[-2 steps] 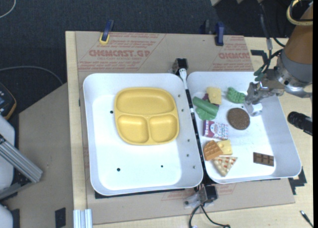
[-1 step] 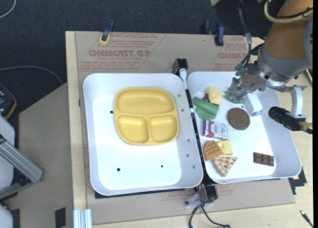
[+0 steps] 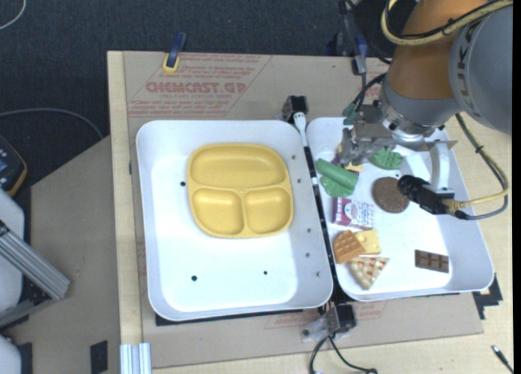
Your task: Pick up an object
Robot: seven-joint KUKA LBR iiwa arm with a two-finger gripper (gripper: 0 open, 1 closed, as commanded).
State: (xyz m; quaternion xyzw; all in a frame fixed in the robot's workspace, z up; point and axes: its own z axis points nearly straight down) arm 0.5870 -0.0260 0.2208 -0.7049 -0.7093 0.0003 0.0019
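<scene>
Landmark: yellow tray, three compartments, lying in left bin, upper-middle of it.
Arm: grey w/ orange band, reaching in from right, hanging over far end of right bin, right of yellow tray.
Claw: sitting low over right bin's far-left part, just right of tray; can't tell if released or clenched, nothing seen between fingers.
Green toys: one leaf-like piece lying right of tray, just below claw; another green piece lying further right, beside claw, partly under the wrist.
Brown disc: lying right of tray, past the green leaf piece, near mid bin.
Purple-white packet: lying right of tray, near bin's left wall.
Waffle + cheese pieces: lying lower right of tray, touching each other.
Pizza slice: lying just below waffle, near bin's front.
Chocolate bar: lying far right of tray, well apart from the rest.
Table: carrying both bins, red print showing behind tray.
</scene>
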